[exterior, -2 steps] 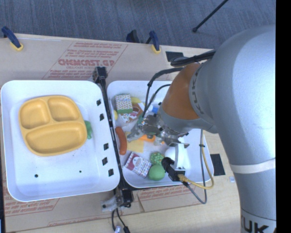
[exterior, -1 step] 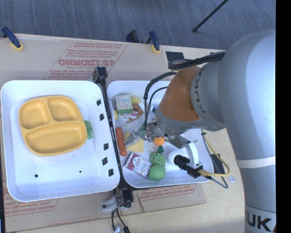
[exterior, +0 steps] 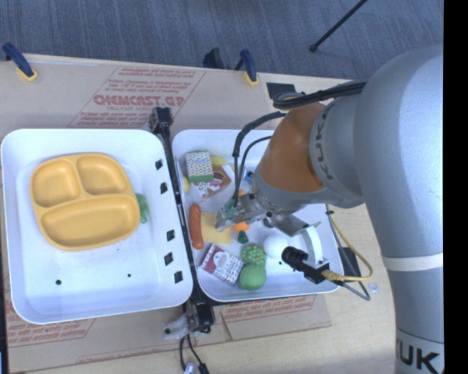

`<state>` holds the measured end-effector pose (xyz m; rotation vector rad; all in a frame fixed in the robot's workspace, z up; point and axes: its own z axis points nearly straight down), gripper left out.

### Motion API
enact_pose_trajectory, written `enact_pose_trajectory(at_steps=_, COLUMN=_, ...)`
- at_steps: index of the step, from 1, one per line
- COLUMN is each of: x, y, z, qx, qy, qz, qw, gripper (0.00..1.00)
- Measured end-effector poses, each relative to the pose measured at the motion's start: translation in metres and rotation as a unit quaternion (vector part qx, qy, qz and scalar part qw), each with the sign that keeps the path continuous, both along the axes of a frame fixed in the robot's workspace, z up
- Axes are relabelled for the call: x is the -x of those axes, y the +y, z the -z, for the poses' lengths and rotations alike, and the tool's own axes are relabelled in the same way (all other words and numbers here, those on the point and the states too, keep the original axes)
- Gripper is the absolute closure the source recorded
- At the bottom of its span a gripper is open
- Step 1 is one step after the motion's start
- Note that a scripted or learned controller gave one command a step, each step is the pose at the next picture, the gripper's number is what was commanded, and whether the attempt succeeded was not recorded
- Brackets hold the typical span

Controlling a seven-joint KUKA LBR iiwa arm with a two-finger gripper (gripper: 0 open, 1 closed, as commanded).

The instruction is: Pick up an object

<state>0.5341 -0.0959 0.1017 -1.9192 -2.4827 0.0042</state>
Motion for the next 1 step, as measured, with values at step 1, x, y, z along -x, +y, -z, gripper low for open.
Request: enact_pose_trajectory(at_steps=1, x=0.0141, y=0.0278, z=-0.1185, qx=-0.0001, qy=-0.002, qz=-0.025, qw=0.9997, gripper=1.00)
